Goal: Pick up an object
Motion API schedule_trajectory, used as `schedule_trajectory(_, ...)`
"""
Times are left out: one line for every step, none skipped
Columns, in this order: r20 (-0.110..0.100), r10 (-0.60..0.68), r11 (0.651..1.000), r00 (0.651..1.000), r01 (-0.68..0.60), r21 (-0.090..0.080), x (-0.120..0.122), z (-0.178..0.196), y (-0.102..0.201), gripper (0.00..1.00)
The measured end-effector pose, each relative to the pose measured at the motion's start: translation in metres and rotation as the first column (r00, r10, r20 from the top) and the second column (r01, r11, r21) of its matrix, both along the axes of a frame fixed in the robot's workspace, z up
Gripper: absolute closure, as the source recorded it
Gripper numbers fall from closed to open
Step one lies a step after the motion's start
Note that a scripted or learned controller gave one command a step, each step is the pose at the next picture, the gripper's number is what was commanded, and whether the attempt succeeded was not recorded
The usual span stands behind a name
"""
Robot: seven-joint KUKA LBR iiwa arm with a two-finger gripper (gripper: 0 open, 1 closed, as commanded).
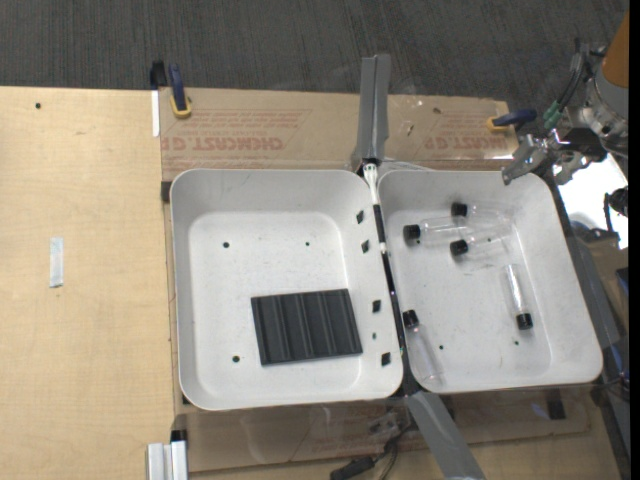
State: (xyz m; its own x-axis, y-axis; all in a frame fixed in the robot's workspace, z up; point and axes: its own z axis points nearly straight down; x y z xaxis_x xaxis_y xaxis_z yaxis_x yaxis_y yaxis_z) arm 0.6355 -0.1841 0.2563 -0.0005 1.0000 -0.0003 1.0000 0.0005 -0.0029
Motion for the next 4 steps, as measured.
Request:
schedule_trajectory(0.002, 0.100, 0.995, 0.995, -0.100, -0.001, 0.023, -0.103, -0.015, 0.00)
schedule_trajectory(0.004, 0.123, 0.992, 0.992, -0.123, -0.001, 0.024, -0.147, -0.004, 0.00)
schedule_trajectory(0.003, 0.111, 0.994, 0.994, -0.111, -0.001, 0.005, -0.164, -0.015, 0.00)
schedule_trajectory(0.002, 0.110, 0.994, 0.994, -0.110, -0.001, 0.004, -0.155, -0.015, 1.00)
